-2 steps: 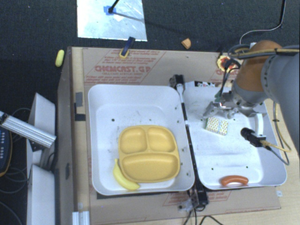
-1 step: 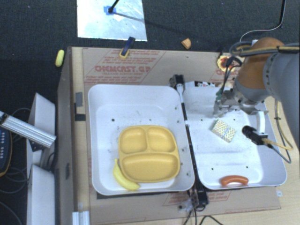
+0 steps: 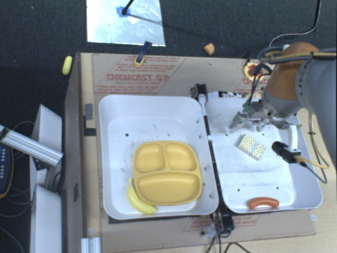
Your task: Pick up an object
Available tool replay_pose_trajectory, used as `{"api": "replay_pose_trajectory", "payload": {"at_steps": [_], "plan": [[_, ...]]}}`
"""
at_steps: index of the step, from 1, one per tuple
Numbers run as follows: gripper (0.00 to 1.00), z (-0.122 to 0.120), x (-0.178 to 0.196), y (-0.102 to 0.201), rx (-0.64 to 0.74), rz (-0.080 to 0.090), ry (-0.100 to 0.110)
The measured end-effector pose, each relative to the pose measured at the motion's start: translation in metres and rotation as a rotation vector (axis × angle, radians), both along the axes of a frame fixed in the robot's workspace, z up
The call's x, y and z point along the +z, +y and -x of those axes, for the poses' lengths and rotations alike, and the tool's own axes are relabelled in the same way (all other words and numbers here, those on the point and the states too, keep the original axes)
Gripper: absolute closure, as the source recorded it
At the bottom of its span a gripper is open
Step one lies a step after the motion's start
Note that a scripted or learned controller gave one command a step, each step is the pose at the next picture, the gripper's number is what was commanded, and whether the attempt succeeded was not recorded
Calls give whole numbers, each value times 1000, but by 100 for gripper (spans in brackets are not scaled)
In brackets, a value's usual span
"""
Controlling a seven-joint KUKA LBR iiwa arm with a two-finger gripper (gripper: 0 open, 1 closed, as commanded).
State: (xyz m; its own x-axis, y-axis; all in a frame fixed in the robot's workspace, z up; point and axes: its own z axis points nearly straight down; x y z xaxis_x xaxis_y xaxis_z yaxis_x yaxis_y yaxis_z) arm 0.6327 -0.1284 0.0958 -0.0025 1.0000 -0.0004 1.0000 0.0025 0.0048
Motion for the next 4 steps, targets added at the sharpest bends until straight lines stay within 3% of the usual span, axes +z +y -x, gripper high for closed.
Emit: {"api": "replay_pose_trajectory", "payload": {"at_steps": [1,2,3,4], "plan": [[0,39,-11,-11,-2,0,4],[100,38,0,-11,0,0,1],[100,33,-11,-35,-2,0,3],[100,26,16,-7,2,0,1]]}}
